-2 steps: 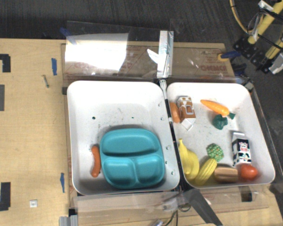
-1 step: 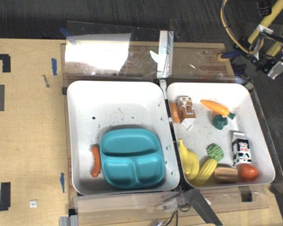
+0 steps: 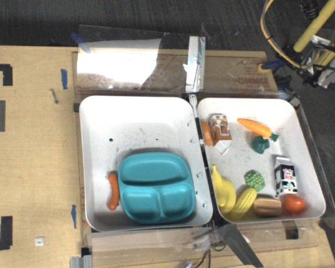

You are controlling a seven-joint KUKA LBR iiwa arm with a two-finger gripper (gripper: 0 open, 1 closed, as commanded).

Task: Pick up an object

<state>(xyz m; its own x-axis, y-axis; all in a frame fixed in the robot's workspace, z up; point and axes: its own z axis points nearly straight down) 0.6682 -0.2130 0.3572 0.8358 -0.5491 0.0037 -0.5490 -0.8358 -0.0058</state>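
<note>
– Plastic toy food, by the look of it, is packed along the near edge of the right bin (image 3: 308, 144): a tomato (image 3: 294, 204) touching a bread roll (image 3: 266, 206), then a corn cob (image 3: 243, 201) against a banana (image 3: 223, 191).

– Tight cluster. Easy pickings?

– I'd say not. They're likely light, hard and smooth, so they could squirt out sideways, and the neighbours leave little room.

– Next door?

– The left bin (image 3: 139, 121) has a teal plate (image 3: 156, 186) at its near edge, wide and flat, so a poor target. A sausage (image 3: 113, 191) lies just beside it: slim, but close to the bin wall.

– Further back?

– The milk carton (image 3: 285, 177) stands by the right wall. Its flat sides are good for gripping across, though it may tip.

– And the far end?

– The carrot (image 3: 254, 127) is my choice. It lies towards the far edge of the right bin with room on both sides, stiff and light. Take it across the thick middle, not the taper.

– State of the jaws?

– Open or closed, I cannot tell.
</note>
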